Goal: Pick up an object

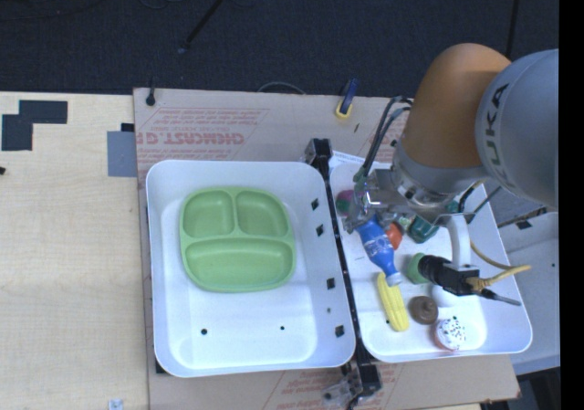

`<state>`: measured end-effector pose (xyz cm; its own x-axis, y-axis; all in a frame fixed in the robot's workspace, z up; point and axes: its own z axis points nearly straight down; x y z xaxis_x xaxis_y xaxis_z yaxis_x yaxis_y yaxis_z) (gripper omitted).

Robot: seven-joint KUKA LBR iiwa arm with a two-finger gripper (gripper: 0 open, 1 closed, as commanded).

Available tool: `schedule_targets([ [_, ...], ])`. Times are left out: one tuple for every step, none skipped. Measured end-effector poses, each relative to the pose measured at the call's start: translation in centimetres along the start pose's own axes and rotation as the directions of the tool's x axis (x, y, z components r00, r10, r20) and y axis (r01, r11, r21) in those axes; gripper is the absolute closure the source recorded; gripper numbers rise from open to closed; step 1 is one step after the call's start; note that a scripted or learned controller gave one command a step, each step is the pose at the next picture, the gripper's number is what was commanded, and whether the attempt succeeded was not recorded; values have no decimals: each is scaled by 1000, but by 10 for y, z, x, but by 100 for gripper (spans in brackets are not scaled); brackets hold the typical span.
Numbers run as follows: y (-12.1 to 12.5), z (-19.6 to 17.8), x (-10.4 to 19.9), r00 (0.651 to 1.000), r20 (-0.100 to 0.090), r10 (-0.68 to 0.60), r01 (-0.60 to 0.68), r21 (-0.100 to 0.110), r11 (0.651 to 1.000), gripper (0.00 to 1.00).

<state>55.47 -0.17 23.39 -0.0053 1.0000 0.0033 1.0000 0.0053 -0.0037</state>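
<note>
Apparently mid-attempt: on the counter (pixel 64 262), the left bin (pixel 173 326) holds a green divided plate (pixel 237 239), lying flat and well apart from the action. Across the divider, in the right bin (pixel 511 335), the robot's hand (pixel 367 205) hangs low over a cluster of small items, just above the upper end of a blue bottle (pixel 378 249). Whether the hand is released or clenched cannot be told from this angle. Nothing is visibly lifted, so the pick looks not yet done: closing on an object and raising it remain. The bottle, the likeliest target, lies on the bin floor near the divider. Its long axis runs from upper left to lower right, with the pale cap end pointing lower right. Beside that end lies a yellow piece (pixel 394 306), then a brown disc (pixel 422 310) and a white speckled ball (pixel 450 332).
</note>
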Motion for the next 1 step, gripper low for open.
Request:
schedule_targets([
  [-14, 15, 52, 1000, 2, 1, -1, 2, 1000, 100],
])
